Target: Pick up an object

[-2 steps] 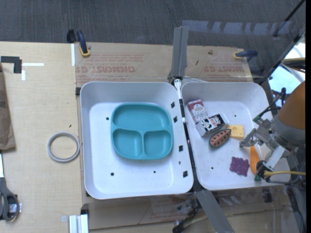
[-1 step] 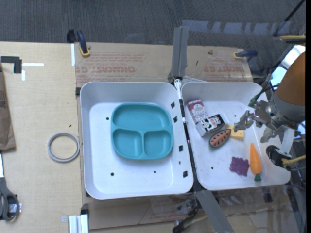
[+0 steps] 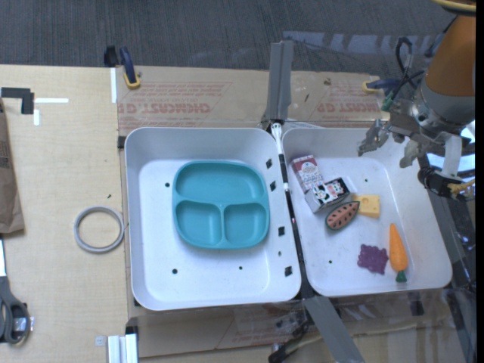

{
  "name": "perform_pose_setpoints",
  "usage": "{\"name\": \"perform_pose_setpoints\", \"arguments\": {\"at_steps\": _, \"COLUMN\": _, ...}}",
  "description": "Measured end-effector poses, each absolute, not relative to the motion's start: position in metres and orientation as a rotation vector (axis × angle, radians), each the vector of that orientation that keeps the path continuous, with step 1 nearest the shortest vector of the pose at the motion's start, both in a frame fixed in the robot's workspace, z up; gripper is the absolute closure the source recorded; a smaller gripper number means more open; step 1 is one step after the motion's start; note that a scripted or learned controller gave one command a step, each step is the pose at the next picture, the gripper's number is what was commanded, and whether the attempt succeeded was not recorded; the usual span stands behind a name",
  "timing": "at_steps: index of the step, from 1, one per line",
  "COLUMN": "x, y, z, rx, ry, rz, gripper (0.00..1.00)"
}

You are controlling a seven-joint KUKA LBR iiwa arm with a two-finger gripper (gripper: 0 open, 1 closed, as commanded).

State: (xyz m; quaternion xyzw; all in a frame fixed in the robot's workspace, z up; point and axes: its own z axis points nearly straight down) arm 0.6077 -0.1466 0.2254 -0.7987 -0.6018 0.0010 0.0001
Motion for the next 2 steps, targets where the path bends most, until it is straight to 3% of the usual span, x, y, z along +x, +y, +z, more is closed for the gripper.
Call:
{"name": "perform_pose_setpoints", "arguments": {"at_steps": 1, "x": 0.6079, "y": -0.147, "z": 0.2333, "rx": -2.508, "ry": -1.891, "rz": 0.007, "gripper": 1.0}}
{"name": "perform_pose_setpoints", "arguments": {"at_steps": 2, "x": 0.6079, "y": -0.1469, "z": 0.2333, "rx": -2.508, "ry": -1.891, "rz": 0.008, "gripper": 0.0}}
